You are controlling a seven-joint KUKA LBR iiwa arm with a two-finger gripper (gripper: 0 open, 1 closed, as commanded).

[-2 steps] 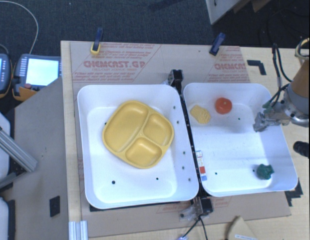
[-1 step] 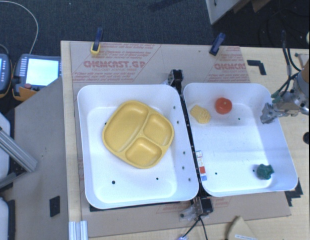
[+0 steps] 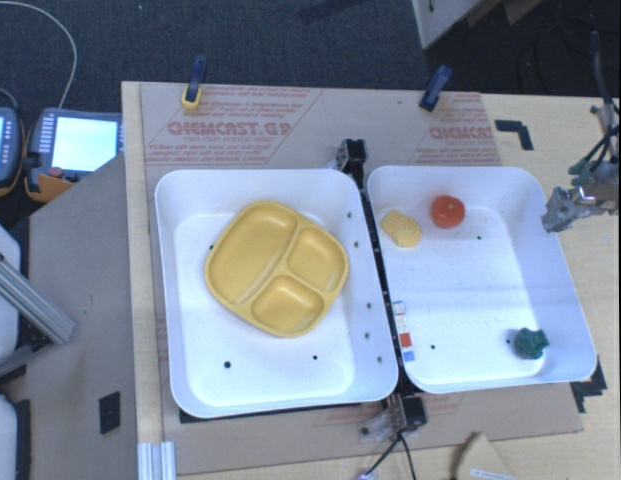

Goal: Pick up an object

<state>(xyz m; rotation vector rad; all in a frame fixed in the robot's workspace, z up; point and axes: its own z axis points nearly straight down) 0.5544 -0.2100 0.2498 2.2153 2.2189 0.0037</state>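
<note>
The small round red object (image 3: 447, 211) lies at the far end of the right white bin (image 3: 560, 268), beside a pale yellow lump (image 3: 401, 229). The gripper (image 3: 570, 203) hovers over the bin's right rim; how wide it stands is unclear. Centre above the red object, then descend straight.

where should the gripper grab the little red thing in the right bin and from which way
Probably straight down from above, closing across the middle of the red object. It looks small and rounded, sitting low on the right bin floor, so its sides are the likeliest hold. The yellow lump lies apart to its left, so the fingers should have room. The gripper sits at the bin's right rim.
</note>
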